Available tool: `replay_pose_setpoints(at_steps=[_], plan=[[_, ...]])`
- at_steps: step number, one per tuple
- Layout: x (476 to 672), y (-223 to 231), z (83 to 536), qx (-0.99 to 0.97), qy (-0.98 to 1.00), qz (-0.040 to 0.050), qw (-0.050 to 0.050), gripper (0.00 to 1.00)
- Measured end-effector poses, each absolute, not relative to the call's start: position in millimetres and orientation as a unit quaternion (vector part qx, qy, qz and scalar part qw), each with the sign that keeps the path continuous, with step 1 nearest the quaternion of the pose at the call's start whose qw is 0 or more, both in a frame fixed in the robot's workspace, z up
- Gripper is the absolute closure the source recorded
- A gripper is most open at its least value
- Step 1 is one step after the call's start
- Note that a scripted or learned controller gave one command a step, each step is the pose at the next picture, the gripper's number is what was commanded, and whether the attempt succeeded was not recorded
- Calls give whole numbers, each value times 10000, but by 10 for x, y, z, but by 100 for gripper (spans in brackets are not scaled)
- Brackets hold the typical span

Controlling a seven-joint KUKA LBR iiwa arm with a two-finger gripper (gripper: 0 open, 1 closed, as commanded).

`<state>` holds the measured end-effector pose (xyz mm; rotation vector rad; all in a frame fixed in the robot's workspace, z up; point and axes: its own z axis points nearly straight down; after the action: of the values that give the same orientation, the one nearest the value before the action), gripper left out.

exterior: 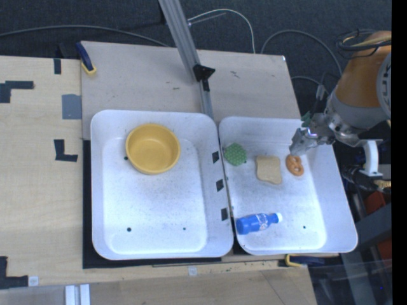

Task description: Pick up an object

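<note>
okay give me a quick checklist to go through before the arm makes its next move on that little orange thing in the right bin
1. Target in view: ok. The orange piece lies in the right bin, near its far right side.
2. Gripper placement: ok. The gripper sits just above the orange piece in the picture, very close to it.
3. Finger opening: cannot tell at this size.
4. Object held: not ok. Nothing shows between the fingers.
5. Neighbours: cannot tell. The tan piece lies just left of the target and may get nudged.
6. Others out of the way: ok. The green ball, blue bottle and yellow bowl lie well apart from the target.
</note>
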<state>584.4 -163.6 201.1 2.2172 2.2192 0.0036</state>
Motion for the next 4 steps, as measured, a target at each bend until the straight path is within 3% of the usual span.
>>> replay_pose_setpoints(at_steps=[1, 4], plan=[[5846, -1632, 2042, 7067, 7075, -1, -4, 100], [5489, -127, 1988, 7048, 7094, -7, -19, 100]])
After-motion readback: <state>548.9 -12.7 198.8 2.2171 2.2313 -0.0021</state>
